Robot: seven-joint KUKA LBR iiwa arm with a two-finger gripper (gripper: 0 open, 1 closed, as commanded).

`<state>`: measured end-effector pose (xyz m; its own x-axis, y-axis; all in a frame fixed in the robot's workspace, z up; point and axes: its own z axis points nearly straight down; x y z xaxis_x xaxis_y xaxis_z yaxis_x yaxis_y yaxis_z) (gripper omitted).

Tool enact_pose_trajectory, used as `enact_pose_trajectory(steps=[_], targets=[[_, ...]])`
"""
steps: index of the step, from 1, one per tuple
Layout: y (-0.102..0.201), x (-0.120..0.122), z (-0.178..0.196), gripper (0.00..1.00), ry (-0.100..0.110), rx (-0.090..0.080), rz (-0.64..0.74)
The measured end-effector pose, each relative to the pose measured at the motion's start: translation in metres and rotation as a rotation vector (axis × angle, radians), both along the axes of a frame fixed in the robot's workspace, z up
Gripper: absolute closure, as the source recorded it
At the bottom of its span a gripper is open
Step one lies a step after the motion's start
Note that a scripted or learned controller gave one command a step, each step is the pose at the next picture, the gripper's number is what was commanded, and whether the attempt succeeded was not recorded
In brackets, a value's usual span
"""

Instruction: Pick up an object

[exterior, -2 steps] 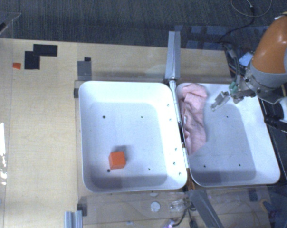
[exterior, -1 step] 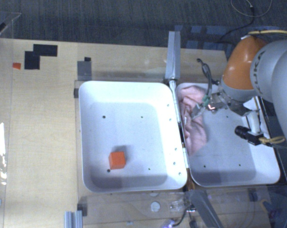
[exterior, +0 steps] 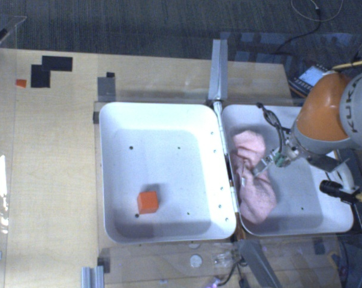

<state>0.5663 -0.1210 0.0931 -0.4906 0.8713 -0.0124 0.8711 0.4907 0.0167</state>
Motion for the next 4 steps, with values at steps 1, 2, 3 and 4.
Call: enact_pose_trajectory(steps=[1, 2, 3, 4], targets=[[0.02, -0.059, 0.0, 0.0, -0.005, 0.001, -0.102], [-0.02, 0.018, 0.008, 0.0, 0.01, 0.003, -0.129], [0.028, 0.01, 0.0, 0.0, 0.0, 0.001, -0.07], [0.023, 0.074, -0.001, 0.0, 0.004, 0.007, -0.318]])
